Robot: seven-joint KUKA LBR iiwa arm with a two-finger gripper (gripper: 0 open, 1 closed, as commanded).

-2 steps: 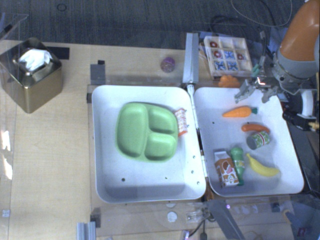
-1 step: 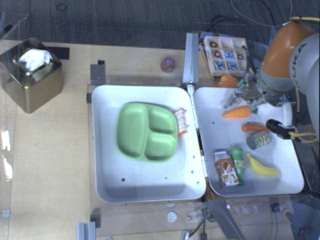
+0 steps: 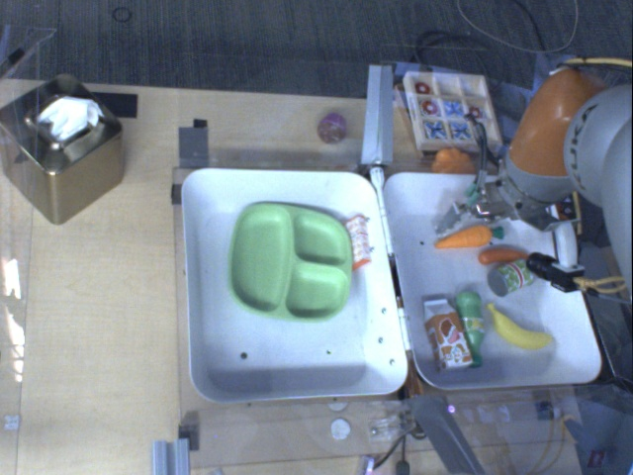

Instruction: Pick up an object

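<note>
Brass box: I'm seeing a square brass-coloured box (image 3: pixel 61 171) sitting on the wooden bench (image 3: pixel 99 315) at far left, holding crumpled white paper (image 3: pixel 67 117).
Ball: a small purple ball (image 3: pixel 332 127) is lying behind the bins.
Board: a patterned tile board (image 3: pixel 445 110) is resting beyond the right bin.

Probably robotics lab, bench (image 3: pixel 99 315), white bins (image 3: pixel 198 265)

The arm (image 3: pixel 584 137) runs off the right edge. The tool (image 3: pixel 473 209) is too blurred to read its fingers — and the snack packet (image 3: pixel 358 239) print is too small to tell.
</note>
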